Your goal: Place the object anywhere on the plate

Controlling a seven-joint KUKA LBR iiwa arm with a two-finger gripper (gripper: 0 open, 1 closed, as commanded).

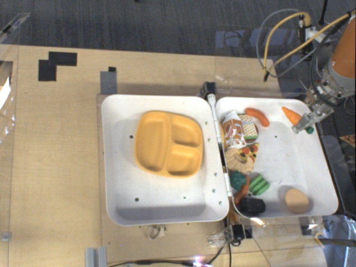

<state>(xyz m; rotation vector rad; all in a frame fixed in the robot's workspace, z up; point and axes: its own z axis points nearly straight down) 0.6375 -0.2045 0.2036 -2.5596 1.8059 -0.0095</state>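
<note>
Object to place not yet chosen: candidates lie in right white bin [317, 166], mostly heaped along its 9 o'clock wall, likely dumped loose. Heap holds printed carton [234, 131], red sausage [257, 116], green toy vegetable [258, 184], black lump [253, 206]. Orange carrot [291, 114] sits at bin's 1 o'clock, tan round ball [297, 199] at 5 o'clock, both apart, easier picks. Yellow three-compartment plastic plate [168, 143] rests centre of left white bin [119, 204], bare, ready as target. Gripper [308, 121] hovers just beside carrot at 3 o'clock; cannot tell how wide pincer stands, nothing seen in it.
</note>
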